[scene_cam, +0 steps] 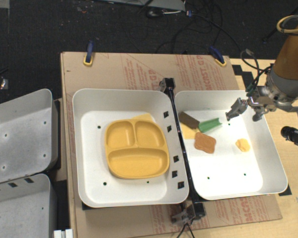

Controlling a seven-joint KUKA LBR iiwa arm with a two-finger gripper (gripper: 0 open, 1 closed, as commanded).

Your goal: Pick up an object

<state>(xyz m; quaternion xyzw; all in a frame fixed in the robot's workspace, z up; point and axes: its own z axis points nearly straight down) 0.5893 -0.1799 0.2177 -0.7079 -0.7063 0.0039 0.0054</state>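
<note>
Objects for picking lie in the right bin (268,177), 4 of them, all in its upper-left half. Largest to smallest overall:

Bench (119,71): brown board w/ red print, carrying 2 shallow white bins side by side, touching along a black divider strip.

Left bin (87,148): holds 1 yellow tray (137,149) w/ 3 compartments, lying flat, roughly centred. A pale yellow flat piece (145,118) peeks out at the tray's upper edge.

Arm (288,58): comes in from the right, orange band above grey wrist, over the right bin's upper-right corner.

Jaws (246,109): hang over the right bin's upper-right part, 2 fingers spread apart, nothing between them. Left finger tip is near the green object's right end, not touching as far as I can tell.

In the right bin:
- green block (210,124), elongated, tilted, upper-left area.
- dark brown block (189,119), just left of the green one; ends look to meet, can't be sure.
- pale yellow flat piece (188,132) below those 2, against the bin's left wall.
- orange-brown lump (205,143), just below the green block, overlapping the pale piece's right edge.
- small yellow lump (243,145), apart from the rest, right of the orange-brown lump.
</note>
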